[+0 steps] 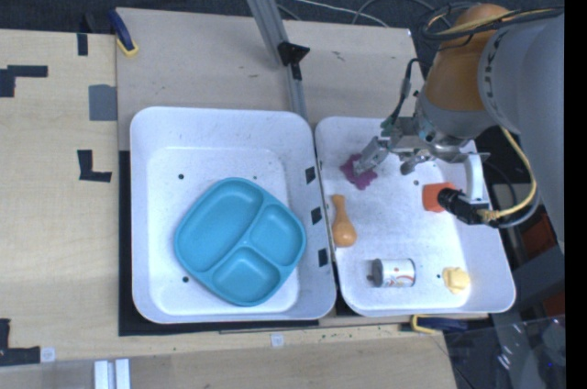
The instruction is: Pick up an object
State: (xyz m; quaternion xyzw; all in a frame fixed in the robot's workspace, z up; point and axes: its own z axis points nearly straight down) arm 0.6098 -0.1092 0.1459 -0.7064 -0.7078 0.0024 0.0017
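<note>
From above and at a slant, I see two shallow white bins side by side on a pale wooden worktop (211, 71). The left bin (151, 130) holds a blue divided plate (240, 240). The right bin (486, 282) holds several small things: a purple object (358, 172) near its upper left corner, an orange-tan piece with a round end (341, 222) by its left wall, a small can lying on its side (392, 272) toward the front, a small yellow item (456, 279) just to the right of the can, and an orange-red block (433, 196) at mid-right.

My arm (477, 71) reaches in from the right, with the gripper (376, 156) low over the upper part of the right bin. One grey finger slants down to the purple object and appears to touch its upper edge. I cannot tell whether the fingers are apart or together, and I do not see the object between them.

I judge this to be the approach or the start of a grasp on the purple object, with nothing lifted yet. The next move calls for the fingers to straddle the object, clamp on it, then rise straight up clear of the bin wall close beside it.
</note>
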